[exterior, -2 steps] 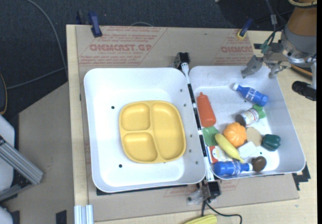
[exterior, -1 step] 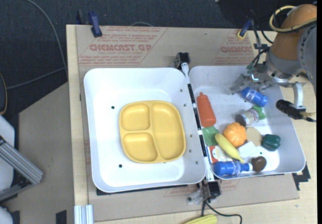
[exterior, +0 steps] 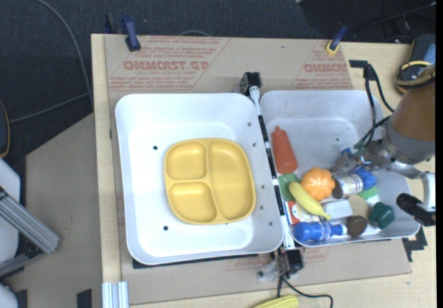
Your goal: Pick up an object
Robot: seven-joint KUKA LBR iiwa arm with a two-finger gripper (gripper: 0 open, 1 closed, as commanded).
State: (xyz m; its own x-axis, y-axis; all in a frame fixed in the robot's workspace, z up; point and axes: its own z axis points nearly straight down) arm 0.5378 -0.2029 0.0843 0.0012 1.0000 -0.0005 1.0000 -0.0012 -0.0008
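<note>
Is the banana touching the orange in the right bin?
Touching. The camera view shows the banana lying against the lower left edge of the orange, with no bin floor visible between them.

Bench (exterior: 104, 161): we see pale wood, with printed cardboard (exterior: 208, 61) along its far part.
Left bin (exterior: 138, 161): rests directly on the bench.
Right bin (exterior: 311, 109): we find it touching the left bin's right edge.

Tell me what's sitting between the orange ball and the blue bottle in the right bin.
In the camera view, a yellow banana lies between the orange ball and the blue bottle.
</note>
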